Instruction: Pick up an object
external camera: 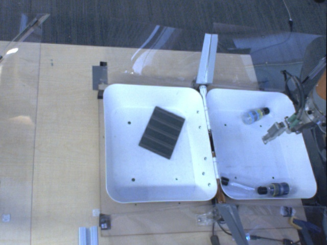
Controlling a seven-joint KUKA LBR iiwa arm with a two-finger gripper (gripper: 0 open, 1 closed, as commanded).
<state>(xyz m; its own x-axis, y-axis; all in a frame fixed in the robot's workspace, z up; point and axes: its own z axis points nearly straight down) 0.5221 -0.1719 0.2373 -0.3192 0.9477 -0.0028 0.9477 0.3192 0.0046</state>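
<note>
Arm: reaches in from the right, low over the right bin (306, 160).
Gripper (273, 132): pointing left; jaw state cannot be told, too blurred.
Objects: small bottle (254, 115) just beside it; dark bottle (273, 190) near the front rim; ridged black block (162, 132) in the left bin (115, 152).

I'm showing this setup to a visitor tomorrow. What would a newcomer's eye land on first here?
Most likely the dark ribbed block, lying tilted in the middle of the left bin, stark against the white. Next, the gripper reaching in from the right above the right bin, with a small clear bottle near that bin's far side and a dark-capped bottle along its near edge.
</note>
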